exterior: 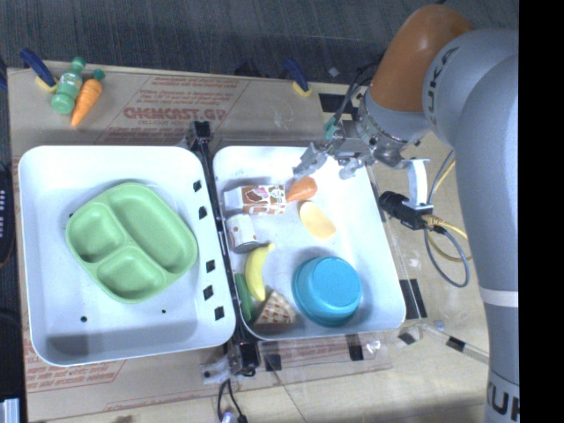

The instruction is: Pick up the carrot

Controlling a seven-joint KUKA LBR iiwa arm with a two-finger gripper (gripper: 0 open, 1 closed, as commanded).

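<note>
gripper (319,161): low over the right bin (379,236), fingers spread, nothing between them
carrot (301,188): in the right bin, just below the fingertips (touching or not, cannot tell)
neighbours: brown carton (263,198) left, lemon (317,220) below

I work in a robotics lab, not a kitchen. My tabletop (167,104) is a printed cardboard sheet held down with blue clamps (37,67). Two white bins (53,324) sit taped and clipped together on it, full of plastic toy food, and loose cables (445,241) trail beside my grey arm (480,104).
</note>
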